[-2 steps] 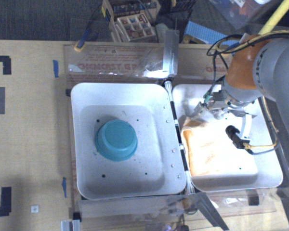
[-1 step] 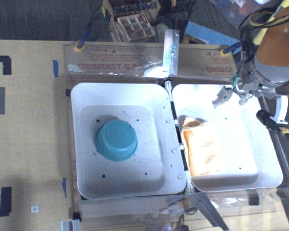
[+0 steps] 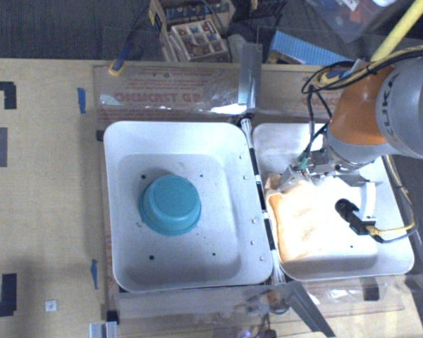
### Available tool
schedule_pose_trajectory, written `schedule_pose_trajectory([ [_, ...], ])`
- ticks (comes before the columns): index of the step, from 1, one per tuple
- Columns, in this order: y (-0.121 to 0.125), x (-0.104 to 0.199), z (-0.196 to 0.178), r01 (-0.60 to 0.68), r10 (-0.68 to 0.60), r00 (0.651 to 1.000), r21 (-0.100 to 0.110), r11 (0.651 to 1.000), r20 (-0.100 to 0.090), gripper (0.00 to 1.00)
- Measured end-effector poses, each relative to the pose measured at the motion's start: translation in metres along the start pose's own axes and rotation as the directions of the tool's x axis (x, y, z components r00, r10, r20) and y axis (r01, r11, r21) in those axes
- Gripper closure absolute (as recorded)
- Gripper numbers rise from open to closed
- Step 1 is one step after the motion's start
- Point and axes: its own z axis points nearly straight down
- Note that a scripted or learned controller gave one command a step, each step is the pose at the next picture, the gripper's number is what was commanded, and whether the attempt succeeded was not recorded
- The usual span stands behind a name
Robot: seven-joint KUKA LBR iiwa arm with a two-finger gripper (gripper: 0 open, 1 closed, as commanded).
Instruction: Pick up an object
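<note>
clutter of boxes and cables lines the far edge behind the pale wooden counter (image 3: 42,210), which carries blue tape marks and black corner markers on its left side. moving right, the left bin (image 3: 120,146) holds one item: a teal bowl (image 3: 170,203), resting upside down a little left of the bin's centre, well apart from every wall. a shared rim divides this bin from the right bin (image 3: 391,255). just past that rim, an orange cloth-like sheet (image 3: 303,224) lies flat along the right bin's left wall, its long axis running from the far side of the bin toward the near side. the claw (image 3: 299,174) is placed over the far end of that sheet, close to the dividing rim, with the grey arm (image 3: 405,111) and its orange band reaching in from the right. the state of the claw cannot be told; the wrist body and cables hide it. a black cable fitting (image 3: 350,215) hangs just to the right of the sheet. judgement: the sheet is the nearer target, lying directly beneath the claw and extending toward the near side of it, whereas the bowl lies well to the left across the rim. nothing is visibly held, so the pick is judged not yet complete.
</note>
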Motion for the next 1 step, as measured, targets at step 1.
schedule_pose_trajectory([
  [1, 0.0527, -0.0239, 0.0191, -0.122, 0.122, 0.993, -0.01, 0.993, 0.002, 0.0],
])
